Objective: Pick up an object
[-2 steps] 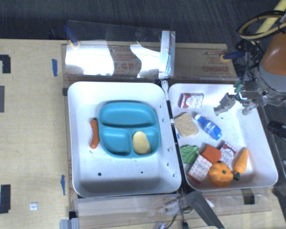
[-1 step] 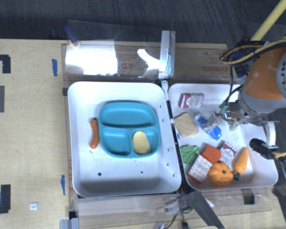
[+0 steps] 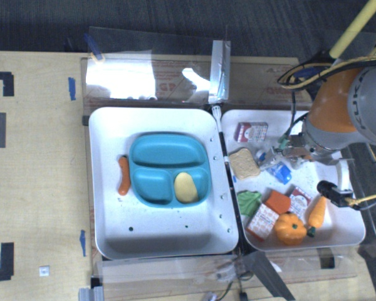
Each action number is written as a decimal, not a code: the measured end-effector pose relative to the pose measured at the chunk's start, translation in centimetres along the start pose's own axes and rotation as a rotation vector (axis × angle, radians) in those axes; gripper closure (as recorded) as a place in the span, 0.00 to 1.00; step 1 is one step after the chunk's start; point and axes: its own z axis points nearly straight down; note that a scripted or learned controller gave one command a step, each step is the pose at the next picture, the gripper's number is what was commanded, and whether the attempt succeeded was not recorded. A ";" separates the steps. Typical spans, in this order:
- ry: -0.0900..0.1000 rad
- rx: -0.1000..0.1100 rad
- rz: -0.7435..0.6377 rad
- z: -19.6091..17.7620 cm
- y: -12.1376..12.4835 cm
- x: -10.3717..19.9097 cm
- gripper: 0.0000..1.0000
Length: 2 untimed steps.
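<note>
The right bin (image 3: 357, 231) holds several items: a red and white box (image 3: 250, 132), a slice of bread (image 3: 244, 163), a blue wrapped item (image 3: 281, 172), a green piece (image 3: 249, 200), an orange block (image 3: 277, 202), a red and white packet (image 3: 263, 221), a small pumpkin (image 3: 290, 228) and a carrot (image 3: 316, 212). My gripper (image 3: 287, 149) reaches in from the right, low over the bin's middle, just above the blue wrapped item and right of the bread. Its tip is dark and cluttered.
The left bin (image 3: 106, 187) holds a blue divided tray (image 3: 156, 158) with a yellow egg-shaped item (image 3: 185, 187) in its lower right compartment. An orange sausage-shaped piece (image 3: 123, 175) lies left of the tray. Yellow and black cables (image 3: 313, 68) hang at the back right.
</note>
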 end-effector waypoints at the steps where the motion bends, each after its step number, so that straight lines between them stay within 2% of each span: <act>1: -0.001 -0.005 0.002 -1.2 0.2 -0.1 1.00; 2: 0.001 -0.002 0.181 -10.1 4.4 5.6 1.00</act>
